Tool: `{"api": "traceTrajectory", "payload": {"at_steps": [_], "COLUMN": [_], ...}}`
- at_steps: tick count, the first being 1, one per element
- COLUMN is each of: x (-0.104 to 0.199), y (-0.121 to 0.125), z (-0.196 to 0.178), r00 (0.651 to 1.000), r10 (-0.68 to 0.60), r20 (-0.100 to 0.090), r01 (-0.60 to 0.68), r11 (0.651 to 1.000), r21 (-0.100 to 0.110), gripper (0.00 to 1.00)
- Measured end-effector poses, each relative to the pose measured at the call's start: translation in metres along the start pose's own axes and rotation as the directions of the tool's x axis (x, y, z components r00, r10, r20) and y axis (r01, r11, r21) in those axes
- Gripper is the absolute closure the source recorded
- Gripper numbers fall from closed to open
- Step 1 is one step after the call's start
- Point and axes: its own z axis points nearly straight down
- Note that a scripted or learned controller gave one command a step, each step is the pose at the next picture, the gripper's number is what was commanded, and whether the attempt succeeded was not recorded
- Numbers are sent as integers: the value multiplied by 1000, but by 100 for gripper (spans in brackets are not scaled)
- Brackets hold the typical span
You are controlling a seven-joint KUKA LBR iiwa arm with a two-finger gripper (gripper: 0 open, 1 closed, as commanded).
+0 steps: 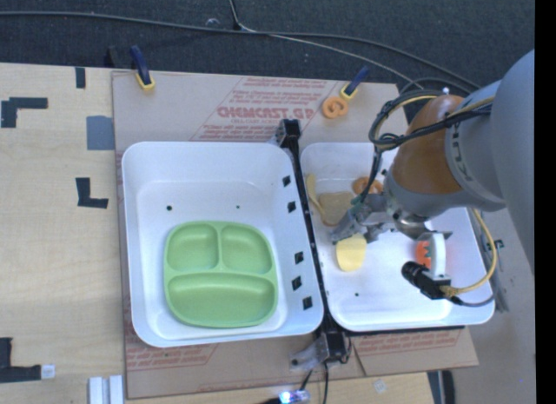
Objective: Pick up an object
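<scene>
Camera view: arm (452, 155) bends down, pincer (358, 225) over yellow piece (351, 254).

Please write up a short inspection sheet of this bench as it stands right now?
Surface: cardboard sheet on a wooden bench, bearing two white bins.
Job's things: yellow block on the right bin floor; tan piece and small orange piece behind it.
Clutter: green divided plate in the left bin; orange ring on the cardboard.
Grippers: gripper low in the right bin, just above the yellow block.
Cables: black cable across the dark floor; yellow and black wires at the wrist.
Surroundings: two blue-and-yellow clamps; black tape marks.
</scene>
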Motion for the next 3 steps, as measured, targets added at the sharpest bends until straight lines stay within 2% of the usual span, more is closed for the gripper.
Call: {"api": "traceTrajectory", "payload": {"at_steps": [2, 3], "x": [2, 2], "y": [-13, -12], "z": [-94, -146], "r00": [1000, 1000], "r10": [2, 1], "r20": [1, 1], "r01": [-2, -1], "r11": [1000, 1000], "r21": [-7, -8], "gripper": [100, 100]}}
